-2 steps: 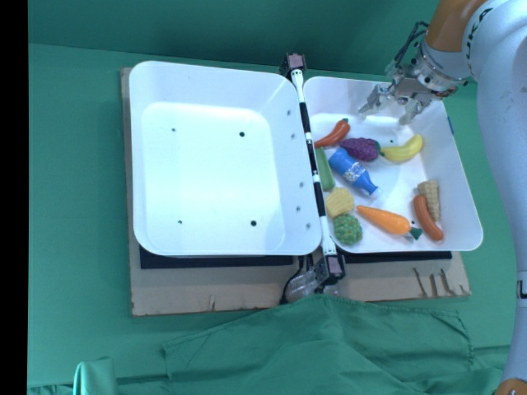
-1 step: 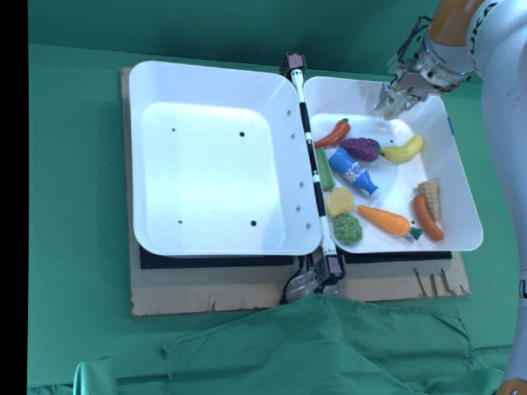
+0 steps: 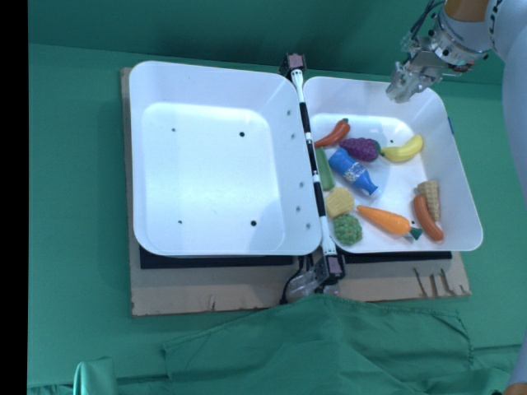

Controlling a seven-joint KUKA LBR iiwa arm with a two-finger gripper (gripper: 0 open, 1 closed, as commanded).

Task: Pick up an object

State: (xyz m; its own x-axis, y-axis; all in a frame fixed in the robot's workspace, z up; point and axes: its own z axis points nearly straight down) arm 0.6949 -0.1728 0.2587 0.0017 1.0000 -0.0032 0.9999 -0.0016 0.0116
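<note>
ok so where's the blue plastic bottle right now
The blue plastic bottle lies in the right white bin, near its middle, between the purple grape bunch above and the yellow corn piece below.

Grey arm [image 3: 494, 6] from the right, wrist angled downward.

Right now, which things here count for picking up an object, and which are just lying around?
For the job:
gripper, above the right bin's far rim
right bin
banana
blue bottle
carrot
purple grapes
red chili
sausage

Lying about:
left bin
cardboard sheet
green cloth
</note>
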